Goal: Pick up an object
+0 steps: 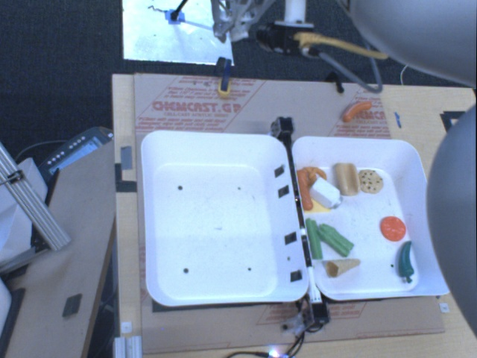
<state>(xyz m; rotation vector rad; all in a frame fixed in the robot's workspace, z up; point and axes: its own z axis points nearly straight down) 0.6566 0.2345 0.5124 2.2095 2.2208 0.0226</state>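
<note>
The gripper (237,17) hangs above the bench's far edge, whether released or clenched I cannot tell, while the toy foods, a tomato (393,228) among them, lie in the right bin (417,162).

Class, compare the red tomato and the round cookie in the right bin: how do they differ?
The tomato is solid red-orange; the cookie is pale tan with dark specks. The tomato lies lower in the view, nearer the bin's right wall, while the cookie sits near the top beside a bread roll. Both are round and lie in the right bin.
</note>
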